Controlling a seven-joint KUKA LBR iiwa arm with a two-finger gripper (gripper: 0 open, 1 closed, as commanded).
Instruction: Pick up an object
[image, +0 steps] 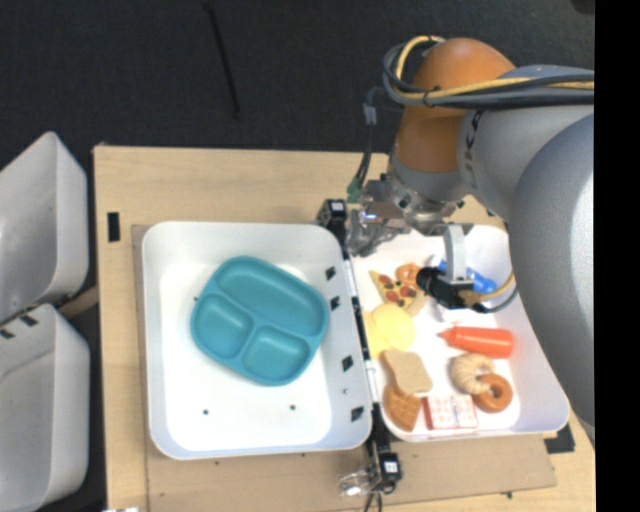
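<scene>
Candidate objects lie crowded in the right bin (540, 400): pizza slice (398, 285) near its far-left corner, yellow disc (390, 326), bread slice (408, 371), orange carrot (480, 341), doughnut (480, 381). The gripper (375, 228) hovers over the far-left corner; its opening cannot be told. Risk: tight spacing may deflect the grasp onto the bin wall

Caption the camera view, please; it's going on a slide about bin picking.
KUKA arm reaches over the right bin of toy food; a teal divided plate lies in the left bin.
</scene>
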